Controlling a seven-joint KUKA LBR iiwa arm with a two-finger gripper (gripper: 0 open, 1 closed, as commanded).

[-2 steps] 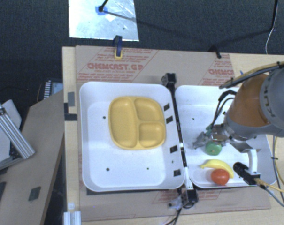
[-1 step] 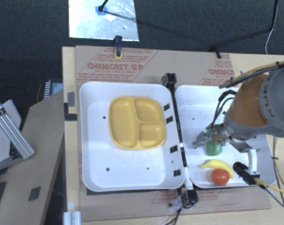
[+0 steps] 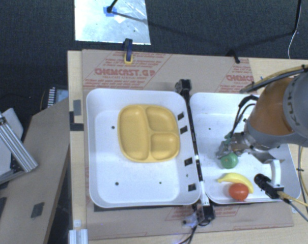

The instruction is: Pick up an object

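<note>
Right bin (image 3: 210,111), front edge: banana (image 3: 235,179), tomato (image 3: 239,191). Gripper (image 3: 227,150) directly above green ball (image 3: 228,160); jaw state cannot be told. Left bin (image 3: 100,136), centre: yellow divided plate (image 3: 147,132).

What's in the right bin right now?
In the right bin: a green ball directly under the gripper, a banana and a tomato. The arm covers the bin's far-right part.
</note>
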